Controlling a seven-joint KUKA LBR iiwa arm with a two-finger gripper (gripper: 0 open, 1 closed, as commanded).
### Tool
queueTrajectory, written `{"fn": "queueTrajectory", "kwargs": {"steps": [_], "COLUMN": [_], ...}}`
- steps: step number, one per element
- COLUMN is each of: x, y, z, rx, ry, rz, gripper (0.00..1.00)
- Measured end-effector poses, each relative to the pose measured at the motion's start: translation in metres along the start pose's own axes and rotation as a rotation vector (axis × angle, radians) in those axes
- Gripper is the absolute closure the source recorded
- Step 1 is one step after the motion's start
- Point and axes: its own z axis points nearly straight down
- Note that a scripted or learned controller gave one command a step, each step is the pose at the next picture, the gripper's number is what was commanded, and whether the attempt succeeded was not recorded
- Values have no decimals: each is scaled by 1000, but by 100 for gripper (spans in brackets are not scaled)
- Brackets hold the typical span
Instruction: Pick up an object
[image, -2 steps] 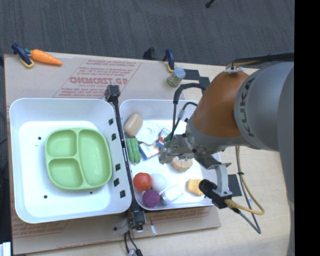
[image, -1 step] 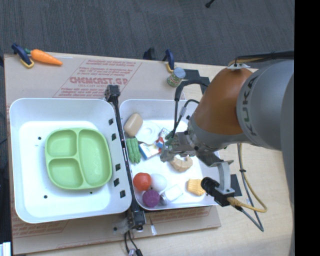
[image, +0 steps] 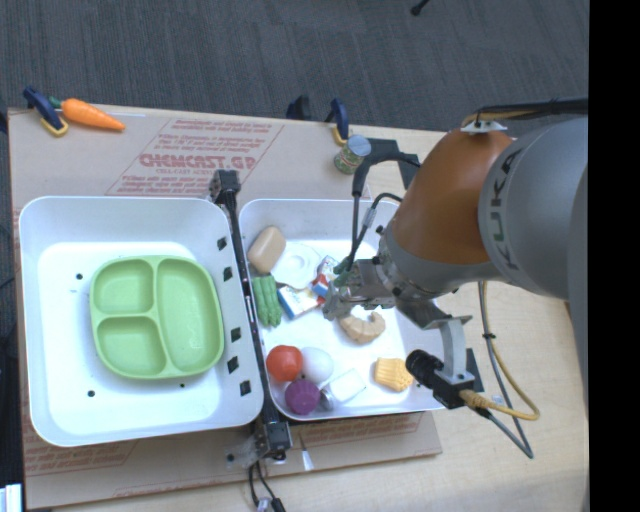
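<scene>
The right bin (image: 300, 212) holds a jumble of toy food. A tan bread piece (image: 266, 249) lies at its upper left, a green bean pod (image: 266, 300) along the left wall, a red tomato (image: 285, 362) and a purple ball (image: 302, 397) near the front. A white egg (image: 318, 362), a white block (image: 347, 386), a yellow corn piece (image: 393, 375) and a beige croissant-like piece (image: 362, 326) lie further right. My gripper (image: 345, 297) hangs low over the bin's middle, just above the croissant piece and beside a red, white and blue packet (image: 303, 297).
The left bin (image: 40, 225) carries a green divided plate (image: 157, 316). A toy carrot (image: 92, 115) lies on the cardboard at the back left. A small tin (image: 349, 157) stands behind the right bin. Cables (image: 505, 405) trail off the arm at the right.
</scene>
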Motion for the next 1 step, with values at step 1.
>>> {"fn": "queueTrajectory", "kwargs": {"steps": [1], "x": [0], "y": [1], "z": [-10], "rx": [-1], "ry": [0], "rz": [-6], "gripper": [100]}}
